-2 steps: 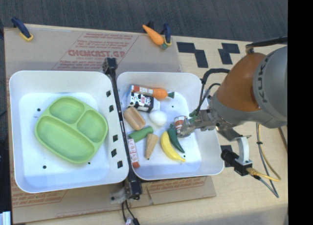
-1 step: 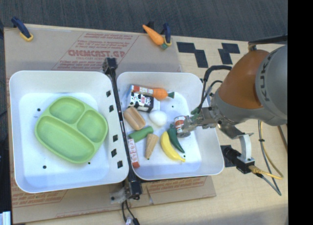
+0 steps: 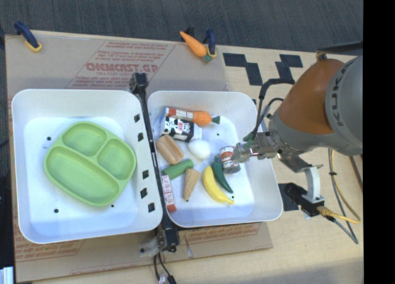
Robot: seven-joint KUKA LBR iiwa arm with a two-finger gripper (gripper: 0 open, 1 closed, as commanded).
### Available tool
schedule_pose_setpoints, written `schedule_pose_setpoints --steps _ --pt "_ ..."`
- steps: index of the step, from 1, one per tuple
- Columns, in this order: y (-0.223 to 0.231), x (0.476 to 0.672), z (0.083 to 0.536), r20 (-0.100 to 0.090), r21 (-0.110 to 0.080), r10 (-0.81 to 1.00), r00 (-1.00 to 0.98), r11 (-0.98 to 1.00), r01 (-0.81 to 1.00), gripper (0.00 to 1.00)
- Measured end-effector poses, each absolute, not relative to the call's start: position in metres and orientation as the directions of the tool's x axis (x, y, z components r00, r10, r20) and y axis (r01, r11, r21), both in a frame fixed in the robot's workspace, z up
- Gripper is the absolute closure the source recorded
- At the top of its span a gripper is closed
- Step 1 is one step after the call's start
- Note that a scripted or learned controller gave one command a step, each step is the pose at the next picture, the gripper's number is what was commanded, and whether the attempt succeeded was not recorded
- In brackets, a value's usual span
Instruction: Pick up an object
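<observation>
My gripper (image 3: 233,157) reaches in from the right and hangs low over the right side of the right bin (image 3: 266,197). Its tip is just above the green pepper (image 3: 221,178) and the yellow banana (image 3: 215,188). A small silver and red piece (image 3: 227,157) shows at the tip; whether it is a held object is unclear. To the left lie a white egg (image 3: 199,148), a tan bread roll (image 3: 169,149), a green cucumber (image 3: 178,168) and a cone (image 3: 190,183). A carrot (image 3: 203,117) and a black-and-white carton (image 3: 179,129) lie at the back.
The left bin (image 3: 24,215) holds a green divided plate (image 3: 90,162). A red stick (image 3: 168,191) lies along the right bin's left wall. An orange clamp (image 3: 196,44) and a blue clamp (image 3: 28,36) grip the cardboard at the back.
</observation>
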State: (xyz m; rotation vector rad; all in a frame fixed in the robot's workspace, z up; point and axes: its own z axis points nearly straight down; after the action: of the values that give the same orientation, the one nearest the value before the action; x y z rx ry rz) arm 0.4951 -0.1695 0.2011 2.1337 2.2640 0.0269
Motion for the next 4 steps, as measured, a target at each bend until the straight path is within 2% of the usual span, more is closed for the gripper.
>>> schedule_pose_setpoints --steps 1,2,3,4 --pt "-0.17 0.497 0.212 -0.014 0.04 0.998 -0.064 0.065 0.997 1.0" --pt "-0.21 0.477 0.218 -0.001 0.002 1.0 -0.003 0.003 1.0 1.0" --pt "-0.212 0.478 0.256 -0.001 0.003 1.0 -0.006 0.006 1.0 1.0" --pt "-0.194 0.477 0.222 0.0 -0.001 1.0 -0.008 0.008 1.0 1.0"
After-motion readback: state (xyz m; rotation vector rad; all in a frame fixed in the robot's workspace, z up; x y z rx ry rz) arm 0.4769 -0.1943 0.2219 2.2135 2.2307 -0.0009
